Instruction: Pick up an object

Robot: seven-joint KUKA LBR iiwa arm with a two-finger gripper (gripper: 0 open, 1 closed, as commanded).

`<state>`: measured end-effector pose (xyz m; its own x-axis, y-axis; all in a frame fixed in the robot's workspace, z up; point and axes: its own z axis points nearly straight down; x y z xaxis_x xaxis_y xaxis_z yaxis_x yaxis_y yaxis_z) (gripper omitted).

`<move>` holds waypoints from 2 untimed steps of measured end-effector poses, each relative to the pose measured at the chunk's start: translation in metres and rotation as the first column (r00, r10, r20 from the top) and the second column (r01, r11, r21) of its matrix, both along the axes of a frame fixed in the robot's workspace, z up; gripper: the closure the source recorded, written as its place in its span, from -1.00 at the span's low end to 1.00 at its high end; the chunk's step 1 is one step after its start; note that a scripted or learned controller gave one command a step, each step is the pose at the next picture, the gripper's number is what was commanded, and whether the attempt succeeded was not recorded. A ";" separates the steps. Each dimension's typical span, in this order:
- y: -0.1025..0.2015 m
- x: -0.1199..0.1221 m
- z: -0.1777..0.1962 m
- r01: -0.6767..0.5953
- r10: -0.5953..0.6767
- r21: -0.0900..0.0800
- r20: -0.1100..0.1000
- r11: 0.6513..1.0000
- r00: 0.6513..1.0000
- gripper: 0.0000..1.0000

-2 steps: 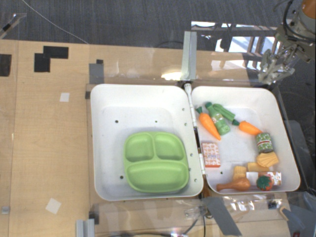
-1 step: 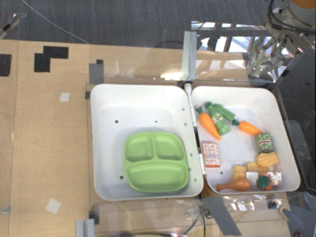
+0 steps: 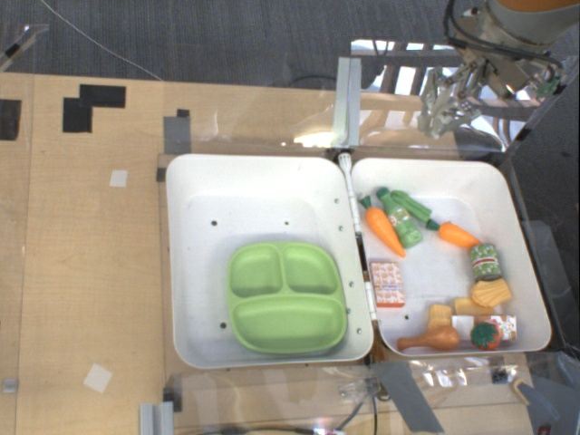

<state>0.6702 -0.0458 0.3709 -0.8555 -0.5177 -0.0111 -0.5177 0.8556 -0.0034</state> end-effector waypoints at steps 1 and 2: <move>0.042 -0.038 -0.053 0.034 -0.034 0.001 -0.006 0.999 0.999 1.00; -0.031 -0.014 -0.046 -0.197 0.197 -0.005 0.001 0.980 0.980 1.00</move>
<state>0.6565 -0.0771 0.3248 -0.7368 -0.6761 -0.0092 -0.6761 0.7368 -0.0083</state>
